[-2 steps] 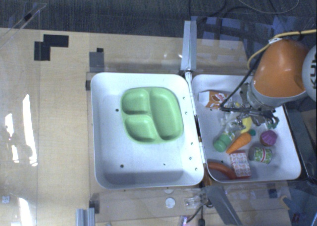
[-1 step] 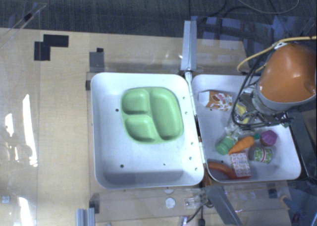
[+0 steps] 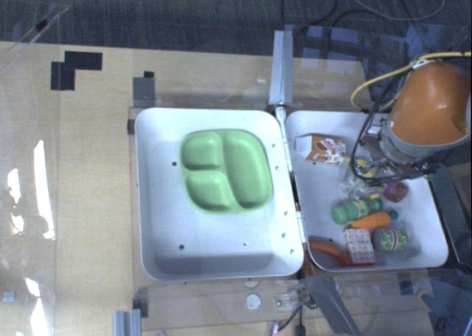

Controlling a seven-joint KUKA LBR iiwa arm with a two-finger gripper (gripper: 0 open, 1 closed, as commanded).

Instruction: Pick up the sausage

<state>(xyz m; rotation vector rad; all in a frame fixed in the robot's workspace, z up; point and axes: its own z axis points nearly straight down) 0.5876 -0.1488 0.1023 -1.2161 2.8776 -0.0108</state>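
Claw (image 3: 366,180) hangs low over the right white bin (image 3: 439,253) among small items, its spread impossible to tell beneath the grey arm with its orange band (image 3: 431,110). Left bin (image 3: 158,253) carries a green three-compartment plastic tray (image 3: 225,169). Red-brown sausage (image 3: 328,250) lies at the right bin's near-left corner, beside a red-patterned box (image 3: 359,246) whose print is unreadable.

Both bins (image 3: 158,202) are white; one holds a pale green divided plate (image 3: 225,170). Beside an orange carrot (image 3: 371,220) lie a reddish-orange sausage (image 3: 330,250), a red-and-white patterned box (image 3: 359,246) and a green can (image 3: 391,239).
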